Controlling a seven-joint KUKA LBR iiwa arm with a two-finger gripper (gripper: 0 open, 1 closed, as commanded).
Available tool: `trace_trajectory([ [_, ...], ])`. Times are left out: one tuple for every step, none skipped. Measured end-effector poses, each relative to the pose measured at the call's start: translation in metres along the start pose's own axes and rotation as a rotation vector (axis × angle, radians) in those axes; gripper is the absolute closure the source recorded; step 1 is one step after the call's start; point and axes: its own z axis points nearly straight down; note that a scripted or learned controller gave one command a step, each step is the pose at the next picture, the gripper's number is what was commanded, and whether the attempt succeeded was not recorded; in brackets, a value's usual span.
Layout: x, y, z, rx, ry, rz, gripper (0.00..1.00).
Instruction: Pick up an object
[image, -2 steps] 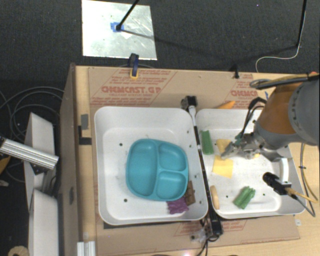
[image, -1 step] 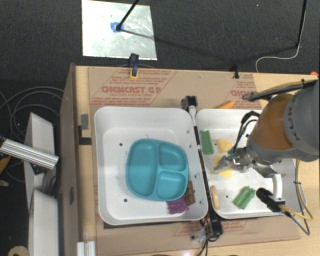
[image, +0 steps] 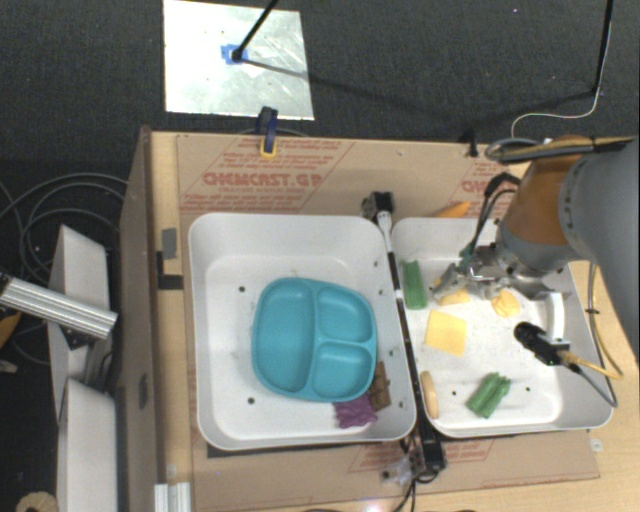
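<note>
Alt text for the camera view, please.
The arm reaches into the right bin, its gripper low among yellow and green pieces. The left bin holds a blue divided plate and a purple piece.

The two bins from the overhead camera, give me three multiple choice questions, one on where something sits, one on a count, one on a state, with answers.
1. Where does the blue divided plate lie?
A. left bin
B. right bin
C. on the cardboard

2. How many green pieces lie in the right bin?
A. one
B. two
C. four

3. How does the blue divided plate rest?
A. face up
B. upside down
C. on its edge

Answers:
1 A, it rests on the floor of the left bin.
2 B, one green piece by the left wall, another near the front.
3 A, its three compartments face the camera.
</note>
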Motion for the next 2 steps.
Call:
trace_trajectory([
  [0.0007, -0.0024, -0.01, 0.003, 0.002, -0.001, 1.0],
  [0.0006, -0.0023, -0.01, 0.003, 0.001, -0.001, 0.0],
])
